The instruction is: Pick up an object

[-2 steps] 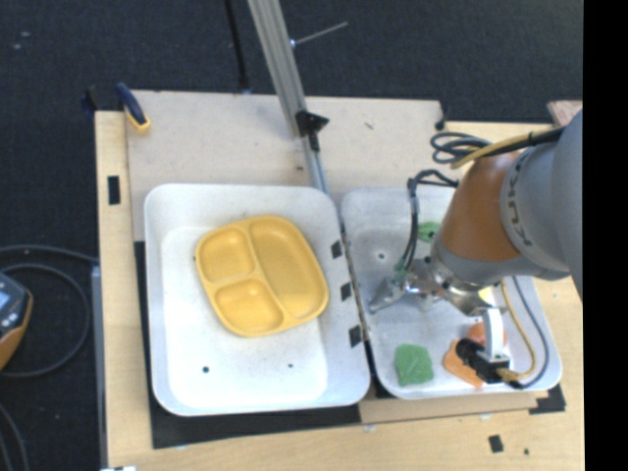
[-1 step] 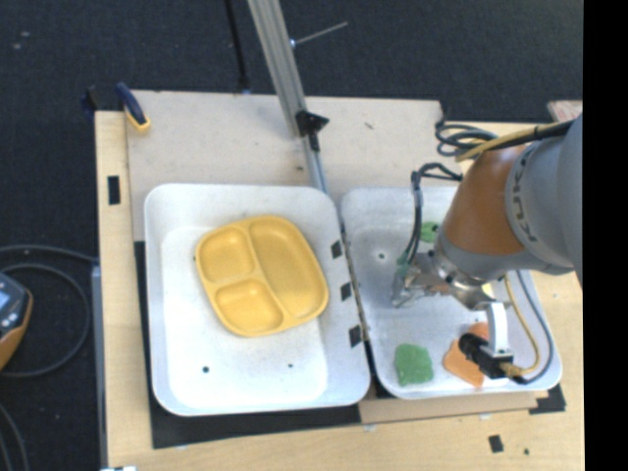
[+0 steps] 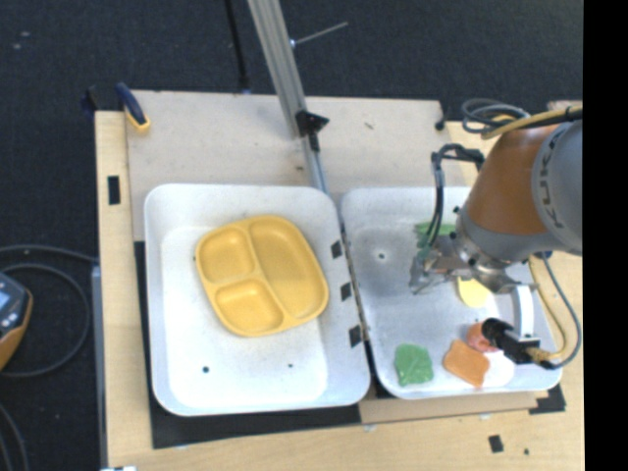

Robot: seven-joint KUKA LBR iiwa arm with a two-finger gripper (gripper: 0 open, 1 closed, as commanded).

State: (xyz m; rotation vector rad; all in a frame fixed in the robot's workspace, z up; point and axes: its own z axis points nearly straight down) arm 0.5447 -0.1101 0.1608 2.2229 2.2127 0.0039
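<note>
The arm [image 3: 520, 189] is reaching in from the right and bending down over the right bin [image 3: 392, 253]. Its gripper [image 3: 424, 273] is hanging above the floor, grip state unclear. Green object [image 3: 413, 364] is lying near the front wall.

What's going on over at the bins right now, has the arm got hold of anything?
The arm reaches into the right bin, with its gripper low over the bin floor near the middle. Nothing shows between its fingers, so no pick is confirmed. A green piece, an orange piece and a yellow piece lie loose toward the bin's near right corner. The left bin holds a yellow divided tray, untouched.
</note>
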